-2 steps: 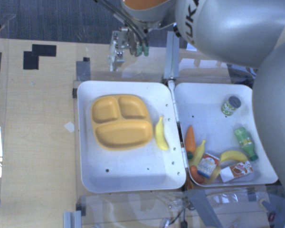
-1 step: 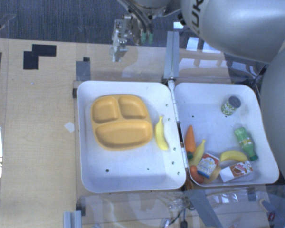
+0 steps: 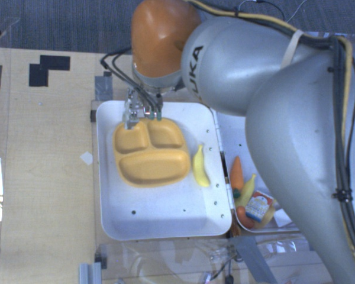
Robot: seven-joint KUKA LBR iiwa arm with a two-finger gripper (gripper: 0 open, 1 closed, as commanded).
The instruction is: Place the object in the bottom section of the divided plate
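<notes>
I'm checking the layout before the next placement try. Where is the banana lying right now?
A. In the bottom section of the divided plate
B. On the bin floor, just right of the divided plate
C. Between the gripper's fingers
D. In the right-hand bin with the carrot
B: the banana lies on the white floor of the left bin, beside the right edge of the yellow divided plate, outside all its sections.

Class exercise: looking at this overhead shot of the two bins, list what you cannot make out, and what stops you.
- Right bin: mostly covered by the arm.
- Hand fingers: too small; open or shut unclear.
- Carrot and small carton: partly hidden, print unreadable.
- Clear parts at the bottom edge: cropped.
</notes>
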